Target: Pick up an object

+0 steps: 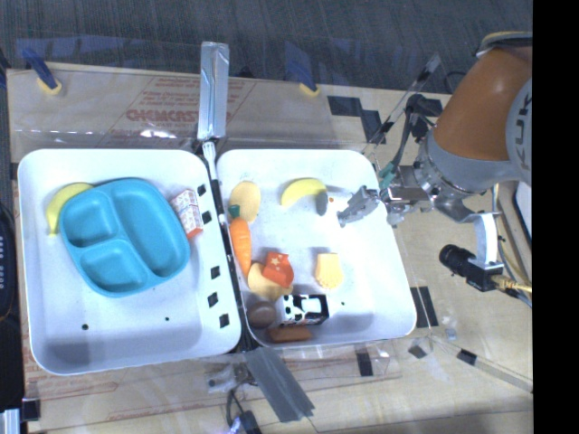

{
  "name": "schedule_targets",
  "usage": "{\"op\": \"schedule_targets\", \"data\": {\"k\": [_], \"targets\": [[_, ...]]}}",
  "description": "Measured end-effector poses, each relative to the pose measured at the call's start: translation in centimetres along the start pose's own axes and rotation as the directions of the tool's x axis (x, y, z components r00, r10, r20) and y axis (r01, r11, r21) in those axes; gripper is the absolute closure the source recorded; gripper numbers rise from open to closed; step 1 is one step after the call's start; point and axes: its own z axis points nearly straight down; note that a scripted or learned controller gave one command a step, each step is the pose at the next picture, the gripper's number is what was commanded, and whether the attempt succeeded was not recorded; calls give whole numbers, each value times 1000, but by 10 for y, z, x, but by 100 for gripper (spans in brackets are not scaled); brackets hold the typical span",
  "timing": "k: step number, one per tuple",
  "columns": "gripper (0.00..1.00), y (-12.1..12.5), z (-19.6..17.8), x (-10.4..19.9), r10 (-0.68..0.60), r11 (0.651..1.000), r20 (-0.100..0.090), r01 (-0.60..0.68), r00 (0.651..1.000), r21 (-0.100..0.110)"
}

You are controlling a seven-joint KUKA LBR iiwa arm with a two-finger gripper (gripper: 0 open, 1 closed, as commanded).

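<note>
Over the right-hand shallow white plastic bin, near its upper right rim, we log the grey two-finger gripper at the end of the grey arm with the orange band. Nothing shows between its fingers; how far apart they stand we cannot tell at this size.

Nearest candidate: one small yellow crescent-shaped toy banana, lying flat on the bin floor just left of the gripper, apart from its neighbours. We judge it light, rigid moulded plastic, smooth and somewhat slippery, not fragile. Best hold, in our view: across the thick middle of the curve, where the sides run nearly parallel; the tapered tips would likely squirt out.

Other items, same bin:
- orange toy carrot along the left wall
- pale yellow rounded piece above it
- red-and-yellow toy piece
- small pale yellow block
- black-and-white cow-patterned toy
- brown sausage-shaped toy at the lower wall.

Left white bin: blue three-compartment tray, a second yellow banana tucked against its upper left edge.
</note>
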Motion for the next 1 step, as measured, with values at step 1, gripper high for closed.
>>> {"op": "schedule_targets", "data": {"k": [1], "targets": [[0,0,123,45,1,1000,-2,-1,1000,9]]}}
